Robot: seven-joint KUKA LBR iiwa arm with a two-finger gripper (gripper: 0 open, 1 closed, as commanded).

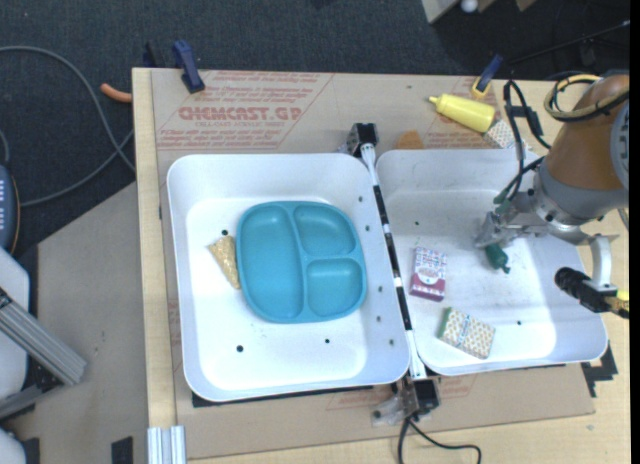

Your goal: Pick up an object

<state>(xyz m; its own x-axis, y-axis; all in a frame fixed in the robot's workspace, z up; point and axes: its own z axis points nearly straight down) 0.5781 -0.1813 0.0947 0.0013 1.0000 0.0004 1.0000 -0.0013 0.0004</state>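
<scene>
The right bin [560, 337] holds three small things. A pink and white box [430, 272] lies near its left wall, and a patterned flat packet [467, 332] lies toward the front. A small dark green object [498, 256] sits in the middle. My gripper [494, 236] reaches in from the right and hangs directly over the green object, touching or nearly touching its top. The grey arm with its orange band [588, 152] covers the bin's right side. In the left bin [195, 252] a teal divided plate [300, 258] lies flat, with a tan piece [226, 257] against its left edge.
A yellow bottle-like object [463, 110] lies on the bench behind the right bin. Blue clamps [187, 64] hold the board's back edge. The ridge between the two bins [388, 252] runs front to back. Cables hang by the arm at the right.
</scene>
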